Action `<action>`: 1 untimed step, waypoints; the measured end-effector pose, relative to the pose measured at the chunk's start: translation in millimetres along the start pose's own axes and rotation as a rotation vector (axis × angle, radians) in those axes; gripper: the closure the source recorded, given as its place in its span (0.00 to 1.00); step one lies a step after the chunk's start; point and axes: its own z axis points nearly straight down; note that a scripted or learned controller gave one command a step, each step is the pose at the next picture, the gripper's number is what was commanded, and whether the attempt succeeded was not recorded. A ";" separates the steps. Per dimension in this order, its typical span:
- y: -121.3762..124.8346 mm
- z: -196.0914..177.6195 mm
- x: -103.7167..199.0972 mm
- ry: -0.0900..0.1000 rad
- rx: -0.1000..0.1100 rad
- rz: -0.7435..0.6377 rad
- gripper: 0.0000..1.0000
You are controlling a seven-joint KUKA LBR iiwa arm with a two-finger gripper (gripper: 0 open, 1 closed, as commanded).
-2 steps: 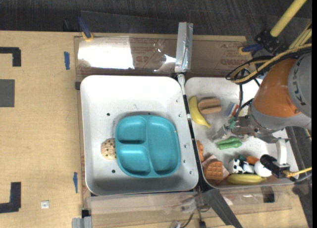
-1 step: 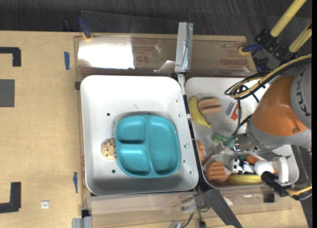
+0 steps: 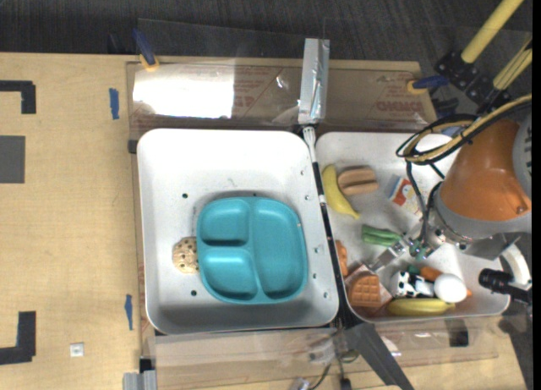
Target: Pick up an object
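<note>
Brown bench (image 3: 59, 211) bears the right bin (image 3: 385, 145); there the gripper (image 3: 412, 249), its state impossible to tell, crowds the green toy (image 3: 380, 233), risking a mis-grasp.

The left white bin (image 3: 161, 168) holds a teal divided plate (image 3: 251, 247), lying flat toward its front, and a speckled cookie (image 3: 185, 255) touches the plate's left edge. Both bins sit on a tan counter (image 3: 59, 211) marked with black tape corners (image 3: 21, 96) and short blue tape strips (image 3: 113, 102). Behind the bins stands a clear sheet (glare whitens its left part) (image 3: 182, 92), and a metallic divider (image 3: 313, 79) rises between them.
</note>
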 end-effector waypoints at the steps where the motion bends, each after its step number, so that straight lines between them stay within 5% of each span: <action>1: 42.6 0.6 -8.7 0.002 0.002 0.304 0.00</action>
